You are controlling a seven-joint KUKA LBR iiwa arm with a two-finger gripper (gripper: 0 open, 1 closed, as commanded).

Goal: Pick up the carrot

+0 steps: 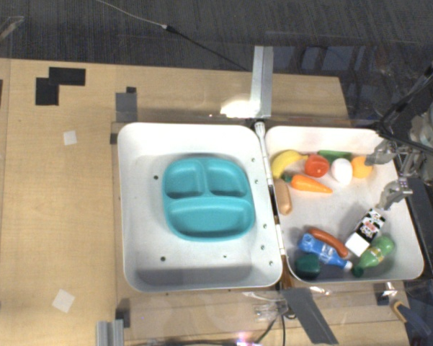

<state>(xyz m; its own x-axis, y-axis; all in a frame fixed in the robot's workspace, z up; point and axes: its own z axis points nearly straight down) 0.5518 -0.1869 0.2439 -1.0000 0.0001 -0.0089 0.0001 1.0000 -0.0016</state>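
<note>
The carrot [311,184] is orange and tapered, lying flat in the upper left part of the right bin [407,265] with its tip pointing right. It rests just below a red tomato [316,166] and a yellow banana [283,161]. My gripper [386,174] hovers at the bin's right side, well to the right of the carrot. Its two fingers [380,155] stand apart, open, with nothing between them.
A white egg [341,170], a yellow-orange piece [361,166] and a green vegetable [335,154] lie near the carrot. A tan stick [283,199] lies by the bin's left wall. Bottles and a sausage [329,241] crowd the lower part. A teal divided plate [205,197] sits in the left bin.
</note>
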